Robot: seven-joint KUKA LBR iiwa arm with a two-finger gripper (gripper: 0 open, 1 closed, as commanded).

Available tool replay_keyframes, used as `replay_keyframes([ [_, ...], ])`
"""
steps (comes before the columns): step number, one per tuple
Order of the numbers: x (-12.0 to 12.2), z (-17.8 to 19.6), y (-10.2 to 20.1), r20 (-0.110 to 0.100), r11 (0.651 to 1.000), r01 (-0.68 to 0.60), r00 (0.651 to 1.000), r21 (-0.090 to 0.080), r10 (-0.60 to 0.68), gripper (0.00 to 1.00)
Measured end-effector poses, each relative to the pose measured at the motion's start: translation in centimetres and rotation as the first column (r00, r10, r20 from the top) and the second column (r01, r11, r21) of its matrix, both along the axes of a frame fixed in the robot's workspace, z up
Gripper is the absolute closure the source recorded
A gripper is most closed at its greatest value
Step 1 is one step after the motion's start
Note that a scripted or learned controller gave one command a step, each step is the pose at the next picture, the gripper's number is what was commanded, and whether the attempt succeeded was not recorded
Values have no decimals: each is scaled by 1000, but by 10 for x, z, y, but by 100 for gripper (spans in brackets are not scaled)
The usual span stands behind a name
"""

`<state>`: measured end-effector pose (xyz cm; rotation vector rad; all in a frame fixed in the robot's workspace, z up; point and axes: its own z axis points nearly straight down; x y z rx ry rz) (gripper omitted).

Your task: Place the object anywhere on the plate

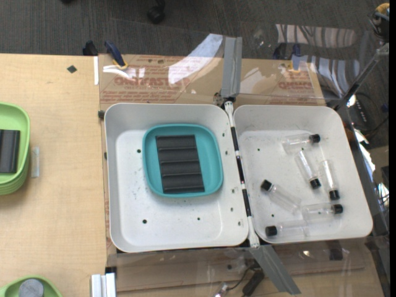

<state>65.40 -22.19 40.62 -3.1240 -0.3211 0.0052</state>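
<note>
Rightward, in the right bin, clear vials with black caps lie scattered at mixed angles, well apart from the teal plate in the left bin; the claw's state cannot be told.

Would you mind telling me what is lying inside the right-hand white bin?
The right bin holds about six clear tubes with black caps, loosely scattered. Whether anything is inside the tubes is too small to tell.
</note>
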Motion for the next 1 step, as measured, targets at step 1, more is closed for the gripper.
replay_keyframes([
  [1,-34,34,0,-1,1000,6,1000,0,-6,0],
])
